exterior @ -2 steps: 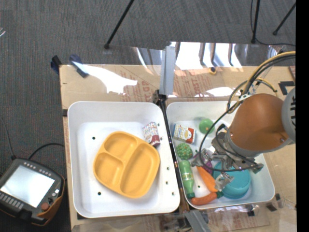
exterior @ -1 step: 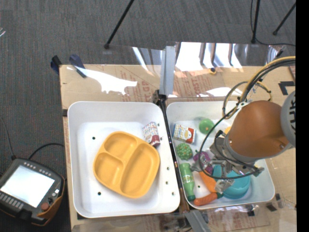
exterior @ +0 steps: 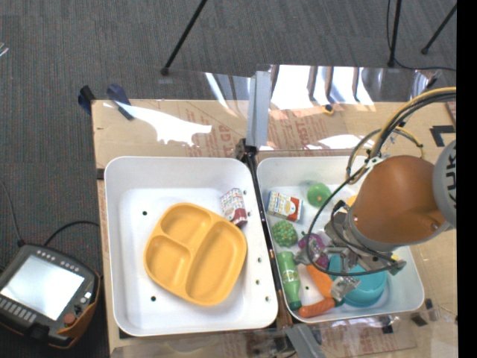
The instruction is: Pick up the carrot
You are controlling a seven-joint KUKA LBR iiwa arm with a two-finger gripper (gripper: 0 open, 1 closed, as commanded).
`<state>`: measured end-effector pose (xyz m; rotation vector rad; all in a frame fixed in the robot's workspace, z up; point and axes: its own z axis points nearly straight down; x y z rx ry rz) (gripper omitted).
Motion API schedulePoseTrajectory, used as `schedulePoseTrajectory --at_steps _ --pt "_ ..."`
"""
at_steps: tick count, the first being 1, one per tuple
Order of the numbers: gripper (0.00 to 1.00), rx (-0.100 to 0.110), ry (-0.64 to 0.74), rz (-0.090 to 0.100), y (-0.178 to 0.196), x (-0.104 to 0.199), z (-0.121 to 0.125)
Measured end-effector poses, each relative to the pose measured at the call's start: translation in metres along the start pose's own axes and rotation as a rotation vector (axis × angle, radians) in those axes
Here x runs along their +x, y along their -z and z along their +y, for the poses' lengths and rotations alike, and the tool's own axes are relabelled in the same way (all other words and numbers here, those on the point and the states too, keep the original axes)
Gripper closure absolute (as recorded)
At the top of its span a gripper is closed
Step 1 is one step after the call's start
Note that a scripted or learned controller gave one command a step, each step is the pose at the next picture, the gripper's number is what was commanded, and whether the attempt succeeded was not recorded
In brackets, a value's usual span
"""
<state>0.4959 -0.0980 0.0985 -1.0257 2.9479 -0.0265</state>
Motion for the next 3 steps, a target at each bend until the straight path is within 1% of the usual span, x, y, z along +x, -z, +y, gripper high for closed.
schedulePoseTrajectory --at_steps 1,2,3 --pt "0.00 0.010 0.074 -0.002 0.0014 -0.0006 0.0021" --pt "0.00 0.010 0.624 -0.004 -0.0001 -0.0032 -0.0070" --pt "1.00 -0.006 0.623 -0.005 0.0058 -0.0049 -0.0007"
